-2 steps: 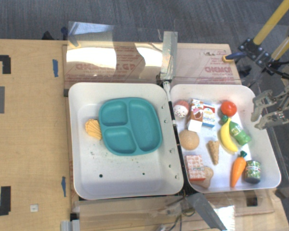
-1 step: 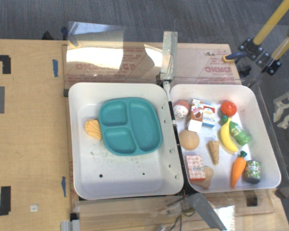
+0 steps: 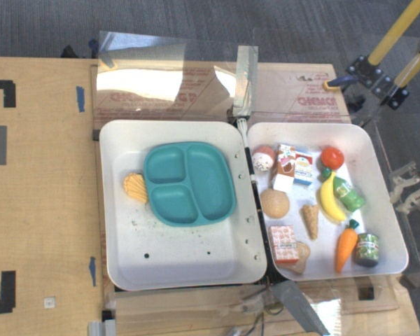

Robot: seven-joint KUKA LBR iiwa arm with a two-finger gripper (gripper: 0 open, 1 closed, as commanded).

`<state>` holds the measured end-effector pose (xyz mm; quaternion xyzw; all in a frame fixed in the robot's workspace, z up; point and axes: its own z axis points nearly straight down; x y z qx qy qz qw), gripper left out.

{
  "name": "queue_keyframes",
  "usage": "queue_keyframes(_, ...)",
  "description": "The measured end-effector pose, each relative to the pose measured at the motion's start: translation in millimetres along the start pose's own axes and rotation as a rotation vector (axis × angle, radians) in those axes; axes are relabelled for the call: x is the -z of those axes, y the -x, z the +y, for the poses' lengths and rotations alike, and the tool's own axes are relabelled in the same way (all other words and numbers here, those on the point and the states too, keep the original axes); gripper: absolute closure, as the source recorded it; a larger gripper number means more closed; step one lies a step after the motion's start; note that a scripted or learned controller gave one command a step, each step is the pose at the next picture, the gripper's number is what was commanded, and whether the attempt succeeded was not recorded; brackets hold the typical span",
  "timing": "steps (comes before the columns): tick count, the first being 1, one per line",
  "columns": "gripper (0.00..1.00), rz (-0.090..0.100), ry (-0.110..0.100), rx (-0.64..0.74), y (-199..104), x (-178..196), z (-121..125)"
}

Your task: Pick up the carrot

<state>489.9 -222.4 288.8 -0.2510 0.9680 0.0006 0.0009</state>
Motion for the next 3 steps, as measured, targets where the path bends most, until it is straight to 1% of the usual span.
queue_keyframes(2, 1.0, -0.017, -0.015, -0.004, 5, 26, -2)
queue_keyframes(3, 1.0, -0.001, -0.001, 0.122, 6, -6, -3)
